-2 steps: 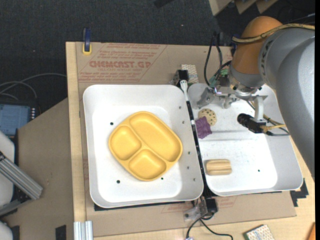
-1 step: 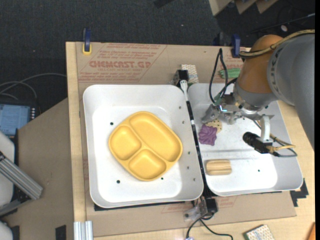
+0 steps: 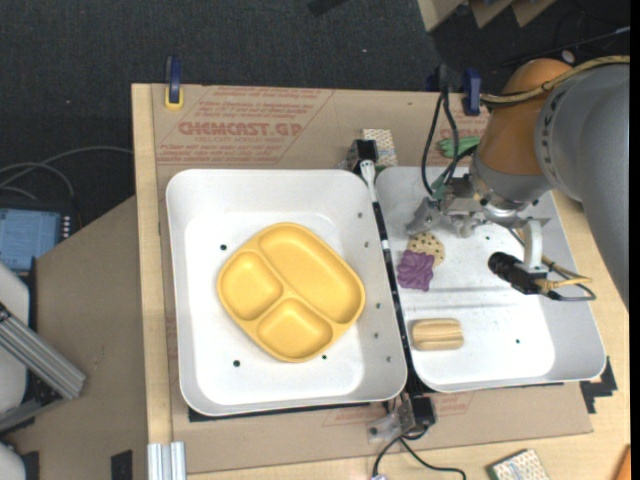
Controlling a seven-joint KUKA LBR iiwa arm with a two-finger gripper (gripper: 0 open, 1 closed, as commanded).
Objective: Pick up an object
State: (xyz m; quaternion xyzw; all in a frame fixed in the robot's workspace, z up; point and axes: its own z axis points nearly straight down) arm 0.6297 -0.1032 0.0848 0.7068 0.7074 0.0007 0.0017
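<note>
My gripper (image 3: 440, 216) hangs low over the far left part of the right bin (image 3: 560, 363), under the orange-banded wrist. Just below it lies a small tan piece with dark dots (image 3: 427, 243), very close to the gripper's tip. Touching that piece on its near side is a crumpled purple object (image 3: 415, 269). A tan, loaf-shaped block (image 3: 437, 334) rests nearer the front of the same bin. Nothing can be seen held in the gripper.
The left bin (image 3: 195, 268) holds a yellow three-compartment plate (image 3: 289, 290) in its middle. A black divider rail (image 3: 383, 248) runs between the bins. The grey arm covers the right bin's far right corner.
</note>
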